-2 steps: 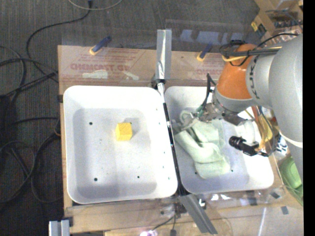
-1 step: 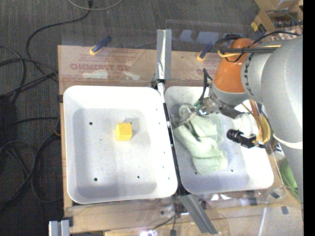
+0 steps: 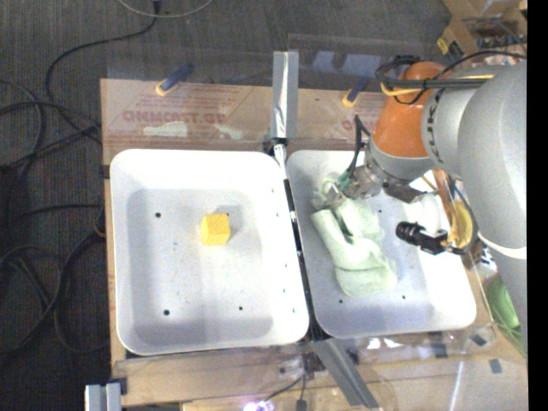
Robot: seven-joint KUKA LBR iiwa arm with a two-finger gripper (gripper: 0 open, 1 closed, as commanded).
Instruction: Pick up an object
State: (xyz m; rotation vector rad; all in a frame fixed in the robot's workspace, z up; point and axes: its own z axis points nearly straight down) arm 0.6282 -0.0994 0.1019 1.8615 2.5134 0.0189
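Observation:
A small yellow cube (image 3: pixel 216 229) sits alone near the middle of the left bin (image 3: pixel 145 178). In the right bin (image 3: pixel 428 311) lies a heap of pale green soft pieces (image 3: pixel 358 251), stretching from the bin's upper left toward its middle. My gripper (image 3: pixel 348 188) is low over the upper end of that heap, below the orange band of the wrist. The arm's grey body covers the bin's right side. I cannot see anything held clear of the heap.
A metal divider post (image 3: pixel 285 101) stands between the two bins at the back. Blue and yellow clamps (image 3: pixel 175 77) hold the board behind the bins. Cables lie on the dark floor at the left.

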